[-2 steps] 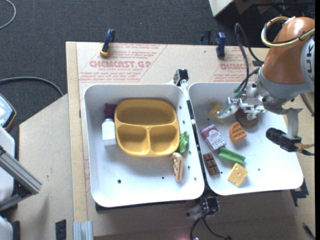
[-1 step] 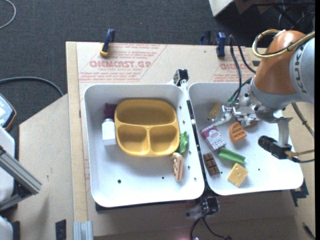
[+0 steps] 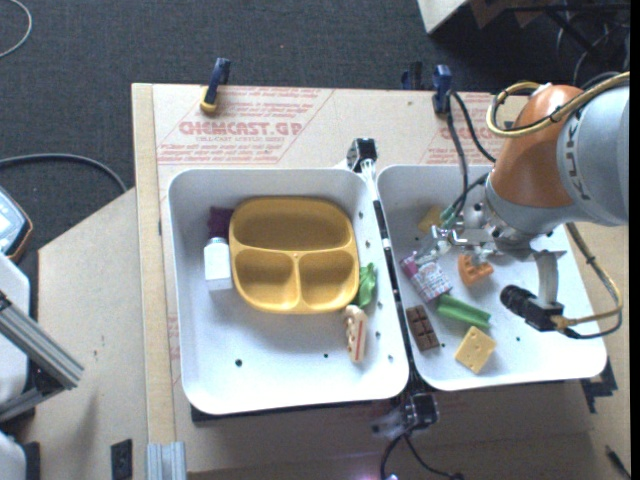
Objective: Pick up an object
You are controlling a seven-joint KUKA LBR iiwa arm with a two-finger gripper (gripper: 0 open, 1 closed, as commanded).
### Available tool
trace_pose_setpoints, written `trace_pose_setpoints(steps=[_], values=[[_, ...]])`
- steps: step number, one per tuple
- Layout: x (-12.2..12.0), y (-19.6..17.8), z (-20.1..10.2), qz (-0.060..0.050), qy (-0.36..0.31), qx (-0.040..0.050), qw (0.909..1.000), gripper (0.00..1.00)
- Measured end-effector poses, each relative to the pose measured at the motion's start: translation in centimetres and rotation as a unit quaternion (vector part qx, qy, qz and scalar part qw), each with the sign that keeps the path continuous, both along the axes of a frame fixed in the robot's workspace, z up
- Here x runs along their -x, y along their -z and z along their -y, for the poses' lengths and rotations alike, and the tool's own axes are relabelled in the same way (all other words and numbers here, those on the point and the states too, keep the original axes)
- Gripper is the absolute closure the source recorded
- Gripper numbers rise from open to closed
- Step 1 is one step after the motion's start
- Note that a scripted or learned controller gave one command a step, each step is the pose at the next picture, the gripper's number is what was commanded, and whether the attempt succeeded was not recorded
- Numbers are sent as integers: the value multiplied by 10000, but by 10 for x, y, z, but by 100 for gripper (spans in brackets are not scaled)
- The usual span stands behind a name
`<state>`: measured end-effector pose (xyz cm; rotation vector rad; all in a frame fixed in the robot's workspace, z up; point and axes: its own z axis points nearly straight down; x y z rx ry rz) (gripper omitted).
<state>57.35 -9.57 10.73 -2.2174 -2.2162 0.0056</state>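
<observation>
My gripper [image 3: 452, 235] hangs low in the right bin [image 3: 570, 363], below the orange wrist band. It sits just above a pink and purple packet [image 3: 426, 277] and just left of an orange block [image 3: 475, 269]. A green piece [image 3: 464, 312], a brown chocolate bar [image 3: 422, 328] and a yellow cheese wedge [image 3: 475, 349] lie nearer the front of this bin. A pale yellow item [image 3: 431, 218] shows partly behind the gripper. Nothing is visibly lifted.
The left bin [image 3: 190, 328] holds a yellow divided plate [image 3: 295, 253], a white bottle [image 3: 217, 262], a purple item [image 3: 220, 218], a green piece [image 3: 367, 285] and a hot dog toy [image 3: 355, 333]. A black cable and sensor [image 3: 530, 308] hang off the arm over the right bin.
</observation>
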Motion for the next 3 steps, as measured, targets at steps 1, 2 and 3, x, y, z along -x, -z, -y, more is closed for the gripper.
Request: trace_pose_setpoints(steps=[1, 2, 3], values=[[-3, 16, 0, 46, -1, 0, 10000, 0], [-8, 1, 1, 149, 6, 29, 9999, 100], [-8, -62, 5, 69, -5, 20, 10000, 100]])
